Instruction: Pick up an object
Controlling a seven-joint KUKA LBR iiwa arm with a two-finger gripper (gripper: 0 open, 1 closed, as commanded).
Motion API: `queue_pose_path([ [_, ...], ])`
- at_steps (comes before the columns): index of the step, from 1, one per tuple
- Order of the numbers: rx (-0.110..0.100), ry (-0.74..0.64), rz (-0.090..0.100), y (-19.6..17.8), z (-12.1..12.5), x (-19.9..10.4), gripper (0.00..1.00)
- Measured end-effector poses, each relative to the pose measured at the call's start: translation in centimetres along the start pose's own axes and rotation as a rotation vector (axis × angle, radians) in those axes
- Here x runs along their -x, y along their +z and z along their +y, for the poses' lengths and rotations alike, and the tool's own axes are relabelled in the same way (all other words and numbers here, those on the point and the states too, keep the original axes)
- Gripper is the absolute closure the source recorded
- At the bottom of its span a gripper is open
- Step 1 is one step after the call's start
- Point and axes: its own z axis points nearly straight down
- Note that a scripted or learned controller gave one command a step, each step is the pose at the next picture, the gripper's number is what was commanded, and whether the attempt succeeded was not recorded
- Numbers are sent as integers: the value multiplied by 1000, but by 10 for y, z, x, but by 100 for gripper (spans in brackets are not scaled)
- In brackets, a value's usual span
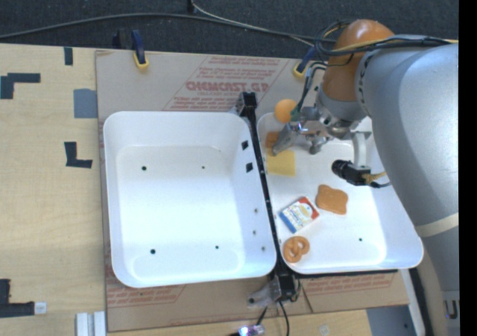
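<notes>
Objects, camera view: all in right bin, none lifted
Yellow block: flat, matte, wedge-like; upper left of right bin, just beside the divider
Orange ball: round, smooth; top left corner of right bin, above the block
Toast piece: tan, lumpy slab; mid bin, well apart from the block
Small carton: white with blue and yellow print, boxy, tilted; left of the toast
Pretzel: orange-brown, knotted; near front wall, below the carton
Left bin: shallow white plastic, rounded corners, small dark holes in floor
Bench: pale wood-look board, cardboard sheet under bins
Arm: grey, smooth, orange band above wrist, enters from right
Gripper: metallic, low over yellow block's top edge; opening cannot be judged, contact with block unclear
</notes>
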Motion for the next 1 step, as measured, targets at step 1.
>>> queue_pose_path([
  [1,25,10,9,-105,-48,-20,0],
])
